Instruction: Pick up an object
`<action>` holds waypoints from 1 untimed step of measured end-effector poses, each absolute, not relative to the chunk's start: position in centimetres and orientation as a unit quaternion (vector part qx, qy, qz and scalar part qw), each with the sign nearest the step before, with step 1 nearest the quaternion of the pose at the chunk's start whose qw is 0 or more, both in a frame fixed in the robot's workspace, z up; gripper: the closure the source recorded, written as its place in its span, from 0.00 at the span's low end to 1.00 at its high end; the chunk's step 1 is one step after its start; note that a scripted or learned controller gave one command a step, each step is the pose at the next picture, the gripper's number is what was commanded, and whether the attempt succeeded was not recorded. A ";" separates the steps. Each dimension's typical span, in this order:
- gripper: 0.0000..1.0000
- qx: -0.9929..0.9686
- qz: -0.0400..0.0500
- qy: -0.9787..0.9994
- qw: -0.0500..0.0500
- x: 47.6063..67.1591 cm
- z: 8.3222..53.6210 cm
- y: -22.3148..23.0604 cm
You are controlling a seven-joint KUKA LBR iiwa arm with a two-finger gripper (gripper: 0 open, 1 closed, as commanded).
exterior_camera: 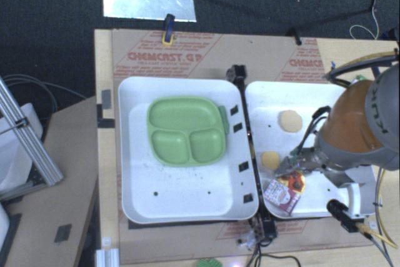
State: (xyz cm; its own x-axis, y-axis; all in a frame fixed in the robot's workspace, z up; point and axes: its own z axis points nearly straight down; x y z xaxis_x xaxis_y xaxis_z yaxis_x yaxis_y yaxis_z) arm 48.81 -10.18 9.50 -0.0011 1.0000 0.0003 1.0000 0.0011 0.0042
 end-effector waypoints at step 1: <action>1.00 0.703 0.006 0.712 0.004 53.8 19.0 -4.1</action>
